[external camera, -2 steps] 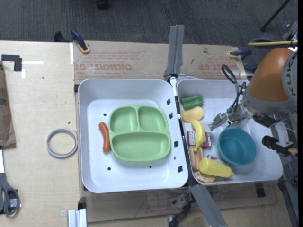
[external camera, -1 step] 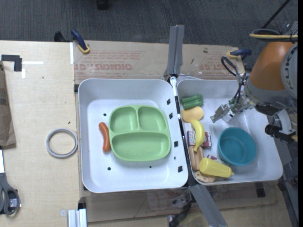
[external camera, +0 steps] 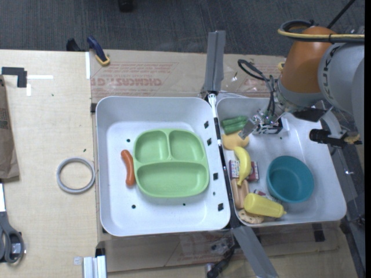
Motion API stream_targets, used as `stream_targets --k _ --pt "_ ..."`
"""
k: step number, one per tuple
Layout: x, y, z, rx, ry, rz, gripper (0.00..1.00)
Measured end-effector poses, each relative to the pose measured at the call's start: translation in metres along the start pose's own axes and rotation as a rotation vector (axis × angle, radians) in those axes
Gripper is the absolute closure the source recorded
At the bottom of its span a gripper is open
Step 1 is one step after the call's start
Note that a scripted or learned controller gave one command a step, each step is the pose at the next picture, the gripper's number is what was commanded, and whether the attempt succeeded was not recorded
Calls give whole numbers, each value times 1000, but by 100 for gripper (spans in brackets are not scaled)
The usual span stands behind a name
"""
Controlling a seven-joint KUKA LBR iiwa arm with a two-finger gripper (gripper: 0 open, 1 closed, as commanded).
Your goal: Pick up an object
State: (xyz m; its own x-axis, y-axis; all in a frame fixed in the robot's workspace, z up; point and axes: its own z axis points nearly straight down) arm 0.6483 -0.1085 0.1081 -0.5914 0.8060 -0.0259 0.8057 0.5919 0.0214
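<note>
The right bin (external camera: 324, 213) holds a teal bowl (external camera: 290, 179), a banana (external camera: 243, 163), a yellow bottle-shaped toy (external camera: 264, 205), a green piece (external camera: 234, 123), a yellow piece (external camera: 231, 141) and a small pink-and-white packet (external camera: 235, 169). My gripper (external camera: 262, 123) hangs over the far part of this bin, just right of the green piece and above the banana. Nothing shows between its fingers. In the left bin (external camera: 110, 213) lie a green divided plate (external camera: 171, 163) and an orange carrot-like toy (external camera: 128, 167).
A grey ring (external camera: 76, 175) lies on the bench left of the bins. Scissors (external camera: 10, 242) sit at the lower left corner. A blue clip (external camera: 98, 50) rests at the back. Black cables (external camera: 255, 71) loop behind the right bin.
</note>
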Motion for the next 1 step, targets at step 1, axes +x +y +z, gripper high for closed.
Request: stream_targets --k 1 --pt "12 -27 -1 -5 0 519 0"
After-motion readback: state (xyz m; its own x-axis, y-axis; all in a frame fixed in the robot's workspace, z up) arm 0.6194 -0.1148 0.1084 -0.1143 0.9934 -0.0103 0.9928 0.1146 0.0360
